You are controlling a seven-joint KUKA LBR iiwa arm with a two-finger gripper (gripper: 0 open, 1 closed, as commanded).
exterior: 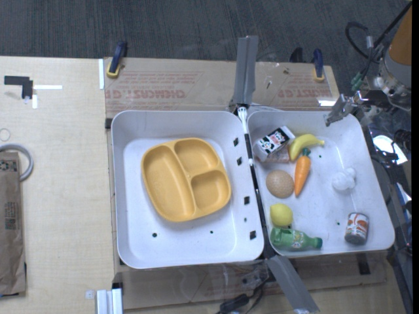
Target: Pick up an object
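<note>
Two white bins sit side by side below me: the left bin [124, 195] and the right bin [376, 195]. My pincer [340, 110] hangs at about one o'clock from the middle of the right bin, just over its far rim, and I cannot tell how it stands or whether it has hold of anything; it is small and dark against the cardboard [170, 87] behind.

The left bin holds a yellow divided plate [186, 178], lying flat near its middle.

The right bin holds the pickable things. Taking that bin's middle as the clock's centre, a small black-and-white carton [273, 142] lies at ten o'clock, close to the wall shared with the left bin. A banana [302, 144] lies just beside it at eleven o'clock, and an orange carrot [301, 173] runs down from the banana's end, leaf tip uppermost. A brown egg-shaped thing [280, 184] touches the carrot on its nine o'clock side. A lemon [281, 214] sits at seven o'clock, with a green bottle [296, 240] on its side just below it, along the near wall. A white lumpy object [344, 180] rests at three o'clock, and a small can [357, 228] stands at five o'clock, well apart from my pincer.
</note>
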